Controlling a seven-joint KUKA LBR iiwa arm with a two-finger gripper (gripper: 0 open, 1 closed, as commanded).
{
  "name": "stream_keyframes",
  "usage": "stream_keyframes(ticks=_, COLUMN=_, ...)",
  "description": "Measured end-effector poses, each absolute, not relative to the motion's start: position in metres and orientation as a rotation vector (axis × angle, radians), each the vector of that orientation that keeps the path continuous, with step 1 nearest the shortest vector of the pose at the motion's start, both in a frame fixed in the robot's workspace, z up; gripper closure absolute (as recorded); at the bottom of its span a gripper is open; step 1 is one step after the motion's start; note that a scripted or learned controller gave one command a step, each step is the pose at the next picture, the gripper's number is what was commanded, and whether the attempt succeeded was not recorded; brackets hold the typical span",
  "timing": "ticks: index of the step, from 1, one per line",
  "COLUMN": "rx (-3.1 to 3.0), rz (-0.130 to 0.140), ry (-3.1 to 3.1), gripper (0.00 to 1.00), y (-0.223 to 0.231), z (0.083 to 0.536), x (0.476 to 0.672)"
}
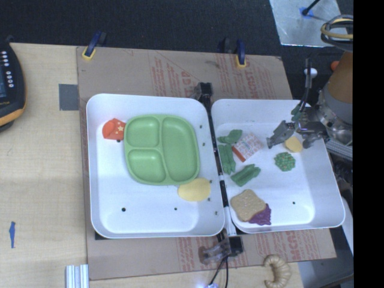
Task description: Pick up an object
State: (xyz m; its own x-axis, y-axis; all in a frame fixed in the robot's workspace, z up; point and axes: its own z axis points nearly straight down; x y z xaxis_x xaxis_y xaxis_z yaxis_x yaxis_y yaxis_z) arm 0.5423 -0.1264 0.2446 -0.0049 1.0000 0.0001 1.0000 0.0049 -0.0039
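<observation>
Brown cardboard covers the tabletop, pinned by blue and yellow clips along its far edge, and two white bins sit on it side by side. At the left bin, a green divided plate fills the middle, with a red piece touching the plate at its 9 o'clock and a yellow lemon-like piece just beside it at its 5 o'clock.

At the right bin, green bean pods and a small red-and-white packet lie toward 10 o'clock of the bin's middle, another green pod sits near the centre, a knobbly green piece lies toward 2 o'clock, and a sandwich with purple filling rests at 7 o'clock.

Reaching in from 3 o'clock, the pincer is low over the bin's far right part. A small pale yellow piece shows right at its tip, touching or nearly so. Whether the pincer is released or clenched I cannot tell; the metal parts blur together, and I cannot tell if the yellow piece lies between them or merely beside them.

My reading is that the grasp step is in hand, with the yellow piece the likely target. Next calls for a firm close centred on it, then a straight lift clear of the bin wall; the piece is small and could slip out sideways.
</observation>
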Motion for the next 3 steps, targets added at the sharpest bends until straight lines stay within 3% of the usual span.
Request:
stream_keyframes(ticks=1, rx=-2.209, rz=0.01, ry=-2.222, gripper=0.0, y=-0.103, z=0.19, x=0.524)
stream_keyframes(ticks=2, rx=-2.215, rz=0.005, ry=-2.219, gripper=0.0, y=-0.127, z=0.088, x=0.486)
stream_keyframes(ticks=3, rx=-2.211, rz=0.001, ry=-2.231, gripper=1.0, y=-0.127, z=0.104, x=0.489)
